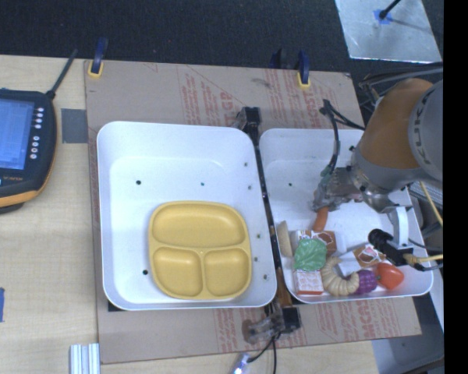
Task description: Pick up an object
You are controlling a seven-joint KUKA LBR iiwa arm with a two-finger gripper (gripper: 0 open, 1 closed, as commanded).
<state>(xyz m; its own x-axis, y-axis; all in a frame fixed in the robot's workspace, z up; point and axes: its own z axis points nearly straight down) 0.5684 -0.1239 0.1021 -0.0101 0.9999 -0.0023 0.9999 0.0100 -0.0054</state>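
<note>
Toy food lies heaped along the near side of the right bin (296,150): an orange sausage-like piece (320,219), a green item (310,253), a pale ring (342,280), a purple piece (366,281) and a red one (390,276). The gripper (333,192) hangs just above the orange piece. A yellow divided plate (200,249) sits in the left bin (125,154).

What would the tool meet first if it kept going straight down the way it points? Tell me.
Most likely the orange sausage-like piece just under the tool in the right bin; depth is unclear, so it could be the floor beside it.
</note>
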